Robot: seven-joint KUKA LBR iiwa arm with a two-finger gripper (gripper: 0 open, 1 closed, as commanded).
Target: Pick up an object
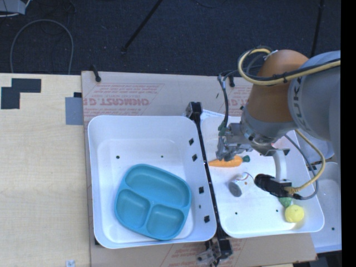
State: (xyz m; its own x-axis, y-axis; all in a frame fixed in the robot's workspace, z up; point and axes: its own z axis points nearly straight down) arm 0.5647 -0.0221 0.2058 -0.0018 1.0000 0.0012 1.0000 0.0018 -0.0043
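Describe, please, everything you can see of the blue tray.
The blue tray is a rounded, shallow plate that looks like plastic, divided by low ridges into three compartments: one large and two smaller. It lies flat, turned at a slant, on the floor of the left bin, toward its near side. Nothing lies in it.

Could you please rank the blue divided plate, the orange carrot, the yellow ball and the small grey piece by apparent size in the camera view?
1. Blue divided plate, by far the largest.
2. Orange carrot, partly hidden under the gripper.
3. Yellow ball.
4. Small grey piece.
The last two look close.
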